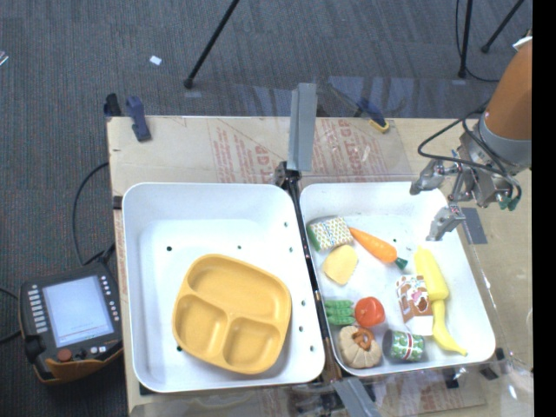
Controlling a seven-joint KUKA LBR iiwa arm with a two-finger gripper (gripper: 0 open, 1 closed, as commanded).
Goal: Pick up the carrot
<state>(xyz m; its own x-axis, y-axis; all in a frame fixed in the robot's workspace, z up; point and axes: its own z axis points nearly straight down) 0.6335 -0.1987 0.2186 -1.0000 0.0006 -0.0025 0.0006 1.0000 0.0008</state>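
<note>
The carrot [375, 245], orange with a green stub at its right end, lies slanted in the upper middle of the right bin [393, 196]. It rests on the bin floor between a speckled block and a banana. My gripper [440, 203] hangs over the bin's upper right corner, to the right of and slightly above the carrot and apart from it. Its two grey fingers [445, 222] are spread open with nothing between them.
Around the carrot lie a speckled block [330, 232], a yellow wedge [340, 265], a banana [439, 298], a snack box [414, 295], a tomato [369, 311], a green piece [339, 312], a pretzel [360, 346] and a can [404, 347]. The left bin [156, 211] holds a yellow divided plate [233, 313].
</note>
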